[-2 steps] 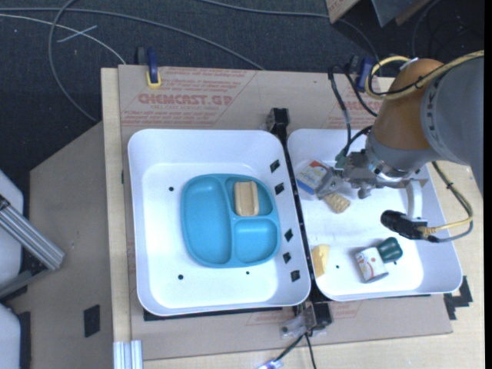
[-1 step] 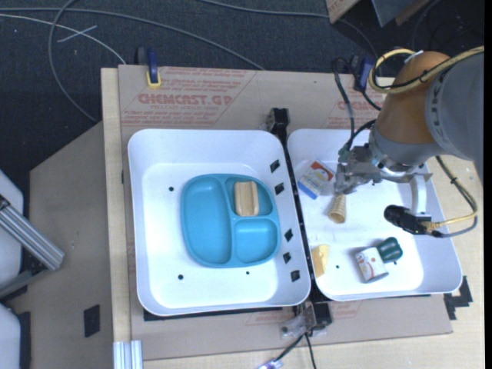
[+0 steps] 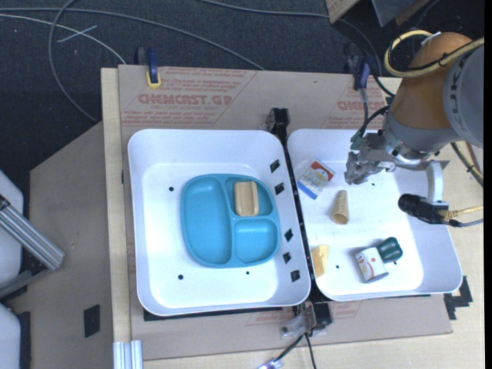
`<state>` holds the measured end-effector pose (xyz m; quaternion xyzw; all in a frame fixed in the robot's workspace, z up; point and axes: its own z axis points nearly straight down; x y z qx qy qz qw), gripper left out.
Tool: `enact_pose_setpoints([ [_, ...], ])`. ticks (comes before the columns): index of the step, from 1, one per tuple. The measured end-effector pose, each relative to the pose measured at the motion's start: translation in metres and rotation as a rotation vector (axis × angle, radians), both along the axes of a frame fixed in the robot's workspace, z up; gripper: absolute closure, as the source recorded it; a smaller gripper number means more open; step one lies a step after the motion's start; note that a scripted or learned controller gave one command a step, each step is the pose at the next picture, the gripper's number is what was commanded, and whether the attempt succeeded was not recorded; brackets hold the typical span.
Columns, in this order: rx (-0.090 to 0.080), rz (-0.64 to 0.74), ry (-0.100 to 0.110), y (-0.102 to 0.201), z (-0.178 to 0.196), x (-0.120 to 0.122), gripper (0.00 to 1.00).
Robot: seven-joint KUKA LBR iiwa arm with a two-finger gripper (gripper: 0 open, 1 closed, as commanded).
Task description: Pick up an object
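Presently the tool [image 3: 359,169] hangs over the right bin [image 3: 438,271], finger state indiscernible, with the small cone-shaped piece [image 3: 340,207] just below-left, long axis running near-to-far, nothing visibly held.

bins [image 3: 154,167]: glossy white plastic | tray [image 3: 201,229]: smooth blue plastic

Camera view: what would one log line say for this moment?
hand over right bin | nearest: packet, cone | blue plate in left bin
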<state>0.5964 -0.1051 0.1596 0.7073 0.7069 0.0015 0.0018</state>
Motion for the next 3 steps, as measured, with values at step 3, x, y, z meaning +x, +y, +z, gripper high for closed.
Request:
enact_pose_setpoints([
  [3, 0.003, 0.006, 0.007, 0.058, 0.062, 0.018, 1.00],
])
